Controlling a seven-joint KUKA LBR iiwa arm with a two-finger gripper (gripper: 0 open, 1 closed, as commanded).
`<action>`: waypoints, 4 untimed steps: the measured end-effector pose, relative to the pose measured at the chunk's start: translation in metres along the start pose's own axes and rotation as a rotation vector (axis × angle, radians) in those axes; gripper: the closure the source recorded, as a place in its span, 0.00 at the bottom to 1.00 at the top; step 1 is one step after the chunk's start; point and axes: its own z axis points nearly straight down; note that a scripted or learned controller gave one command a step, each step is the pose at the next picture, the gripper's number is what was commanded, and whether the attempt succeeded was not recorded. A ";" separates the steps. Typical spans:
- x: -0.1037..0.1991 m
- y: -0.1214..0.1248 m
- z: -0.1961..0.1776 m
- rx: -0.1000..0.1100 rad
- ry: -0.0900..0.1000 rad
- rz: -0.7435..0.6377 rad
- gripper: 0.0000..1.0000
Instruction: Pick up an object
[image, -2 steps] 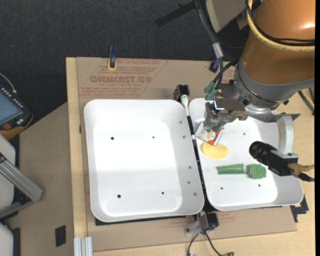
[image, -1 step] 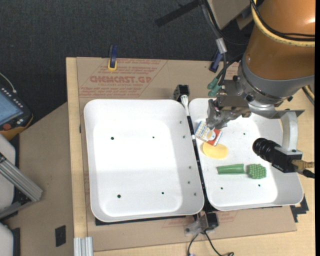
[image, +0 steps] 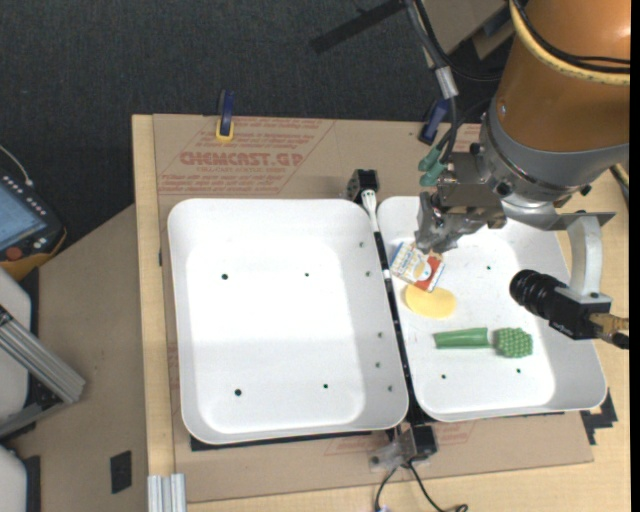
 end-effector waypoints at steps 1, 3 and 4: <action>0.000 0.001 -0.010 -0.003 0.000 -0.001 1.00; 0.014 0.025 -0.005 0.005 0.000 0.001 1.00; 0.039 0.021 -0.020 0.003 0.002 0.000 1.00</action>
